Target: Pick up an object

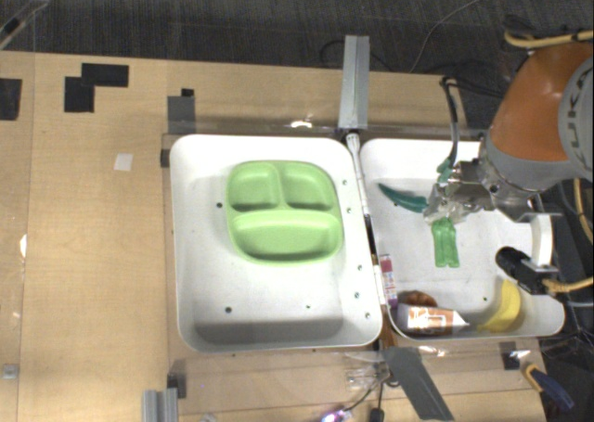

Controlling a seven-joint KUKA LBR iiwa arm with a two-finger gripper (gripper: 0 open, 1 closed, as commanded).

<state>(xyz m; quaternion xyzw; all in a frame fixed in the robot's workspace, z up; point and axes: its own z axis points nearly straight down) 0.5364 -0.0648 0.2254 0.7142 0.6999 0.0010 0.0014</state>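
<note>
My gripper (pixel 445 214) is over the middle of the right bin (pixel 408 156), reaching in from the right. A light green strip (pixel 446 247) lies or hangs directly below it, and the strip's upper end meets the gripper's tip. Whether the strip is held is unclear. A dark teal curved piece (pixel 401 197) lies just left of the gripper. A yellow banana-shaped object (pixel 505 309) sits in the bin's front right corner. A brown and orange packet (pixel 429 317) rests against the front wall.
The left bin (pixel 200 300) holds a green divided plate (pixel 281 210) at its centre. A thin pink and white stick (pixel 385 276) lies along the wall between the bins. A grey metal post (pixel 355 86) stands behind the divider.
</note>
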